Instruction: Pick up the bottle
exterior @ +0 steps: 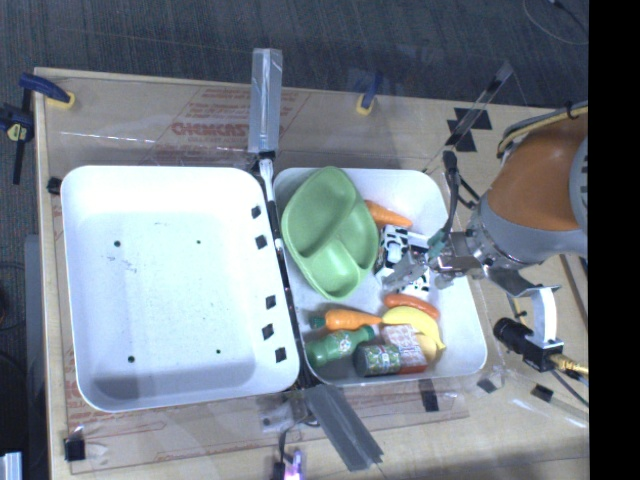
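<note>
the metal two-finger tool [412,264] hangs low over the middle of the right shallow white plastic bin [432,190], at the end of the grey arm with its orange band [538,173] reaching in from the right. whether the tool is released or clenched i cannot tell; its tip merges with a black-and-white patterned item [398,240] just beneath it, too cluttered to read.

around the tool the bin is crowded. to its left a large smooth green plastic bowl [328,230], divided into two hollows, leans against the bin's left wall. an orange carrot-shaped toy [386,214] lies behind the tool near the far wall, and a second orange carrot toy [346,319] lies in front of the bowl. a red-orange curved piece [412,304] sits above a yellow rounded fruit toy [420,328].

two bottles lie on their sides along the near wall, well apart from the tool: a glossy green bottle [338,347] and, touching it on the right, a dark bottle with a red label [390,358].

the left shallow white plastic bin [160,288] sits edge to edge with the right one. both rest on a pale wooden counter [140,118] with faint red printing, held by blue clamps [45,90] at the corners. dark textured carpet [140,18] lies beyond.
</note>
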`<state>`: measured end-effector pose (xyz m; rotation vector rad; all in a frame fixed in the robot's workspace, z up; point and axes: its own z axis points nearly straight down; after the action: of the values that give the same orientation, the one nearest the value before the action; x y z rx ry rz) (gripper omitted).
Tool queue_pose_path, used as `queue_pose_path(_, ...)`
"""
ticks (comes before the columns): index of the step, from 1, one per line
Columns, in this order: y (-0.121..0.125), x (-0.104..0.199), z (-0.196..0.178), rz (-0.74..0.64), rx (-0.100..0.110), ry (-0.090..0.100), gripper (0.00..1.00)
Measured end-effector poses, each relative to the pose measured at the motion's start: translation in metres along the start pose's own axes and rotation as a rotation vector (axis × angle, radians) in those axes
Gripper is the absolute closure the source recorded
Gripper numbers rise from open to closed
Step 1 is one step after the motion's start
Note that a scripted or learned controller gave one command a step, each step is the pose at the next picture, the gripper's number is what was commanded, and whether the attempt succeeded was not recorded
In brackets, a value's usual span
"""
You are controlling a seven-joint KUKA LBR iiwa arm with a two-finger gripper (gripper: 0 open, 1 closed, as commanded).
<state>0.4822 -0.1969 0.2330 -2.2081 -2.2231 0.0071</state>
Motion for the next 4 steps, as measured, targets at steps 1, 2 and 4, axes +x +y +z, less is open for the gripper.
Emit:
queue_pose_path(1, 0.059, -0.013, 0.045, -0.135, -0.001, -0.001, 0.0)
queue_pose_path(2, 0.121, 0.0, 0.11, -0.057, 0.0, -0.004, 0.0)
queue_pose_path(4, 0.125, 0.049, 0.124, 0.109, 0.003, -0.018, 1.0)
